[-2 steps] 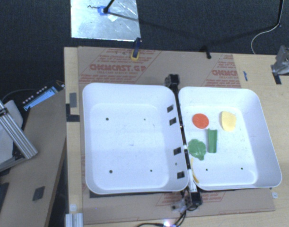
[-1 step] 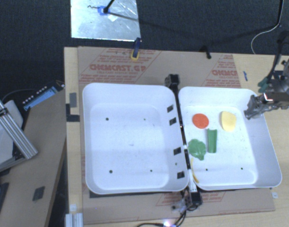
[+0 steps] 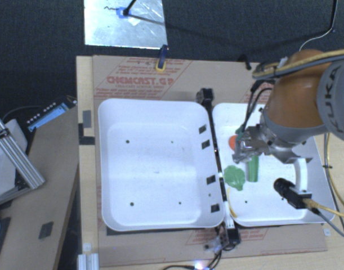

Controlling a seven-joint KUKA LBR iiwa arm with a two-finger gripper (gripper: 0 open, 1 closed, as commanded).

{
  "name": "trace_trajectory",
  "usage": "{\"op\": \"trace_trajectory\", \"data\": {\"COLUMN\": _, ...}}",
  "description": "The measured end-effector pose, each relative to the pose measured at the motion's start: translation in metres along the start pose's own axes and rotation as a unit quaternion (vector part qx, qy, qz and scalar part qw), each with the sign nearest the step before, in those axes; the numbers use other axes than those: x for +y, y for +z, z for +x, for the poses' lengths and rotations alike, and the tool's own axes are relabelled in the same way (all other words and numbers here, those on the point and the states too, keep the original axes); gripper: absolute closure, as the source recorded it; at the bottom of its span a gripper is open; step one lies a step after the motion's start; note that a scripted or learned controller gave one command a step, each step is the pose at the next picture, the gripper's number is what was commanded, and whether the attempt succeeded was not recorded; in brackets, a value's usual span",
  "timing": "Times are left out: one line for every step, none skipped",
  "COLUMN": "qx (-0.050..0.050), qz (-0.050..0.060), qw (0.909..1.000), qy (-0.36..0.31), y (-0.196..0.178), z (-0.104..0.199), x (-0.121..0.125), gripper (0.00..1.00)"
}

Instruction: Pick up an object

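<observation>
My gripper (image 3: 248, 149) hangs over the left part of the right bin (image 3: 256, 210), with the grey and orange arm reaching in from the right. A green cylinder (image 3: 253, 168) lies just below the gripper, pointing toward the front. Beside it, near the divider, lies a flat round green piece (image 3: 235, 176). An orange-red object (image 3: 232, 142) peeks out at the gripper's left side, partly hidden by it. Nothing shows between the fingers from this angle.
The left bin (image 3: 155, 162) stands beside the right one, with black clips (image 3: 206, 145) along the shared rim. Both bins rest on a cardboard sheet (image 3: 143, 80). A metal plate (image 3: 125, 14) lies at the back.
</observation>
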State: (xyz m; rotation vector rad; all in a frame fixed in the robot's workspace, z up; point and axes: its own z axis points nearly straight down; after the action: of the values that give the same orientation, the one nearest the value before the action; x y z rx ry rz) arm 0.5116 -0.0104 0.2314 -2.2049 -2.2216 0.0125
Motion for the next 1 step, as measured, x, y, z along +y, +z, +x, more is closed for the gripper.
{"op": "trace_trajectory", "data": {"qx": 0.002, "qz": -0.011, "qw": 0.9999, "qy": -0.004, "y": -0.0761, "z": 0.1217, "x": 0.0133, "gripper": 1.0}}
